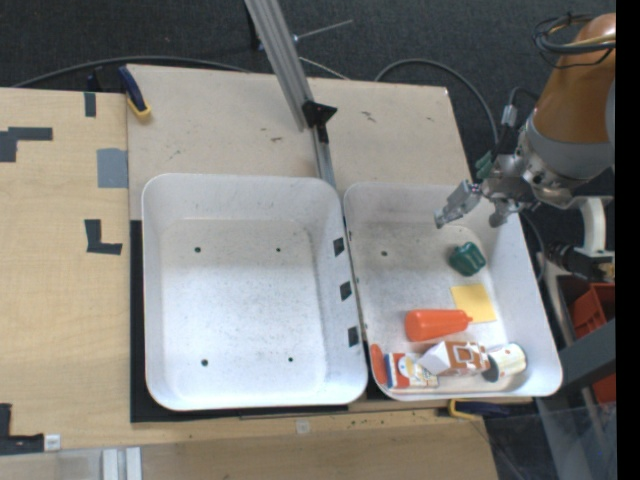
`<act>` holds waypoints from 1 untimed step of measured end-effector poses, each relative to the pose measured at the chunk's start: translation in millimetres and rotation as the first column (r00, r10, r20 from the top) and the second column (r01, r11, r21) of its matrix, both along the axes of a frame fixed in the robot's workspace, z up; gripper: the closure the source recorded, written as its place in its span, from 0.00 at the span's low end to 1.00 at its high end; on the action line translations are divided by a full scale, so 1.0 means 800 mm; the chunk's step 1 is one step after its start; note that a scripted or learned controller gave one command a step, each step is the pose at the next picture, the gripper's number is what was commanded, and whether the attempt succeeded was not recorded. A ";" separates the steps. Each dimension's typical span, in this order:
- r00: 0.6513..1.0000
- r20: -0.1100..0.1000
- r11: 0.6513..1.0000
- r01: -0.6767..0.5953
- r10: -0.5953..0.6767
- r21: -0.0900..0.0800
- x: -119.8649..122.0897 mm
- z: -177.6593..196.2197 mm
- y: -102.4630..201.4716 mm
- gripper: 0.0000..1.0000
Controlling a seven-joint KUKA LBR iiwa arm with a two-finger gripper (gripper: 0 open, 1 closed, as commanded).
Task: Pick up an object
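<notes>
Several objects crowd the right white bin; the gripper hovers near the small dark-green block, fingers spread, empty. Descending off-centre could nudge it aside.

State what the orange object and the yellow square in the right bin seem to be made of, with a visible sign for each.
Orange object: probably smooth plastic, given its even saturated colour and moulded tapered shape. Yellow square: possibly sponge or foam; flat and matte, no shine.
</notes>
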State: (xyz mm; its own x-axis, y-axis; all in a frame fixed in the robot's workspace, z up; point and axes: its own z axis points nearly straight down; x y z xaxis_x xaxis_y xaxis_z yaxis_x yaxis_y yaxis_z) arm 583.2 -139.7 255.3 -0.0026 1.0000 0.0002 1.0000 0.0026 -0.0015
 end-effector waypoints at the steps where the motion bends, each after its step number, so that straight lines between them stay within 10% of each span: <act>1: 1.000 0.000 1.000 0.000 0.000 0.000 0.000 0.000 0.000 0.00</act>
